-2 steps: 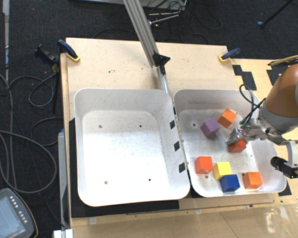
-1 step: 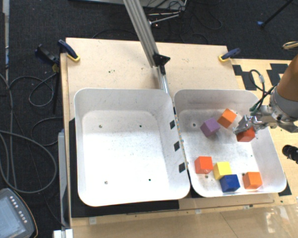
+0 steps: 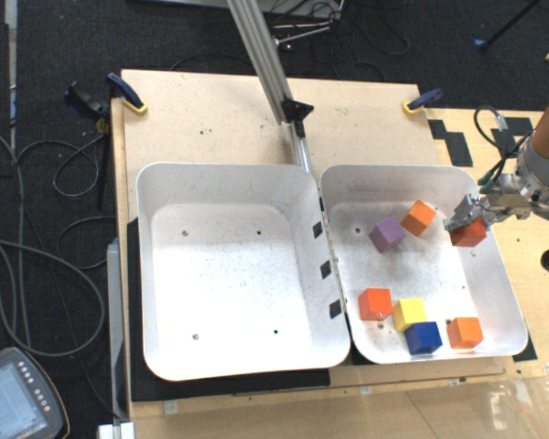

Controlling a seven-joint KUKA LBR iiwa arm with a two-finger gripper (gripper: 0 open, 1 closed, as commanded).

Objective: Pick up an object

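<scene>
Gripping a tilted red block point(image 3: 469, 234), the gripper point(image 3: 465, 221) hovers

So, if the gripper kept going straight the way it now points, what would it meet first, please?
The gripper enters from the right, pointing left across the right bin, with a red block at its tip. Straight on, the orange cube looks first in line, though depth is unclear and it might pass above.
</scene>
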